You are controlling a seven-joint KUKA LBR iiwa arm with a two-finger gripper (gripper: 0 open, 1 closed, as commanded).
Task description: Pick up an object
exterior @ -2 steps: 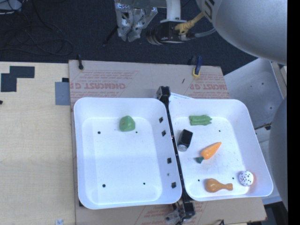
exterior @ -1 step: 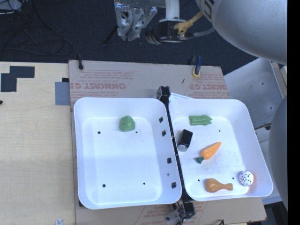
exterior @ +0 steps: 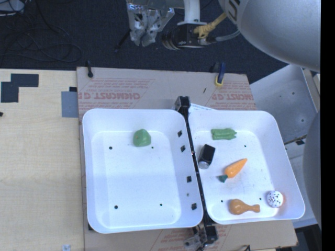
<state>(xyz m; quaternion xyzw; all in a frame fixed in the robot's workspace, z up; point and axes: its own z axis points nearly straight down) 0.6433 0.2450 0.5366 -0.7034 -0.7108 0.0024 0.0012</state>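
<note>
Nothing picked yet. My gripper (exterior: 148, 26) hangs high beyond both bins, fingers apart and empty; carrot (exterior: 235, 168) lies well below-right.

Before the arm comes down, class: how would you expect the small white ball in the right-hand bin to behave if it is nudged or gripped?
The white ball looks round, so a nudge would probably roll it. It sits near the right bin wall, which may stop it quickly. Its curved surface could slip out of a pinch.

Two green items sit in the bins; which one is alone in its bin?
The rounded green lump in the left bin. The other, a long green pod-shaped toy, shares the right bin with four more objects.
</note>
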